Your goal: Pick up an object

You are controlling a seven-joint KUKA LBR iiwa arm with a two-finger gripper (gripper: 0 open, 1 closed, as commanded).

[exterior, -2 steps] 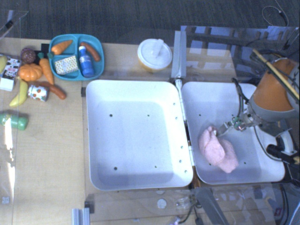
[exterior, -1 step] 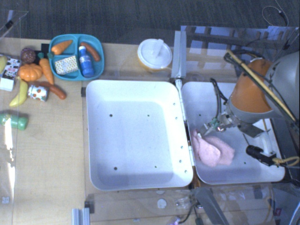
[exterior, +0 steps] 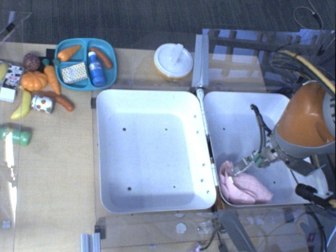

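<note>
A soft pink object (exterior: 244, 188), crumpled like a cloth, lies in the front left corner of the right white bin (exterior: 231, 117). My gripper (exterior: 242, 167) reaches in from the right and is down at the pink object's upper edge, touching or almost touching it. The grey arm with its orange band (exterior: 304, 121) hangs over the right side of that bin. Nothing lies in the left white bin (exterior: 147, 140).
On the bench at the far left stand a blue divided plate (exterior: 105, 49) with toy food, several loose toy vegetables (exterior: 39, 83) and a green item (exterior: 17, 135). A white lidded cup (exterior: 173, 61) sits behind the bins. Cables and a frame crowd the back right.
</note>
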